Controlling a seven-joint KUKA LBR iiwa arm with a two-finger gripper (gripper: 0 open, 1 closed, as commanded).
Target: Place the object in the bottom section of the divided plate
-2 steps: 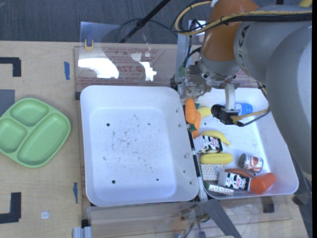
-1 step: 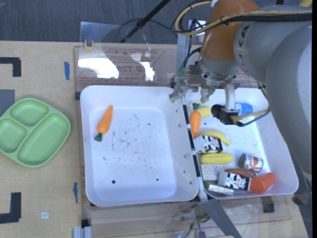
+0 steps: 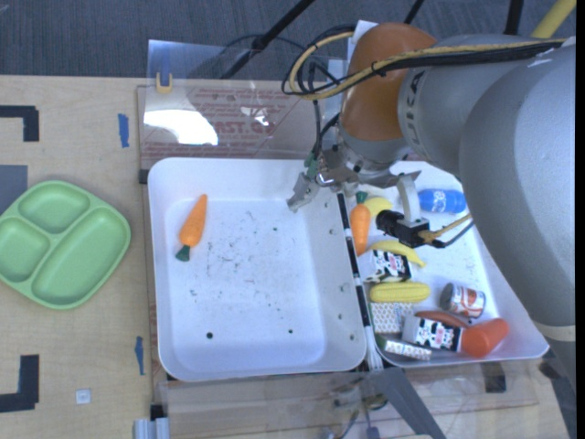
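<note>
Left bin (image 3: 247, 359) holds one carrot (image 3: 192, 224).

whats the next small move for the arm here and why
Probably swing the gripper left and down over the orange toy carrot, which lies alone in the left white bin. Nothing shows between the fingers, and the gripper sits at that bin's top right edge, apart from the carrot. The green divided plate waits further left on the bench, so an object must be picked first.
</note>
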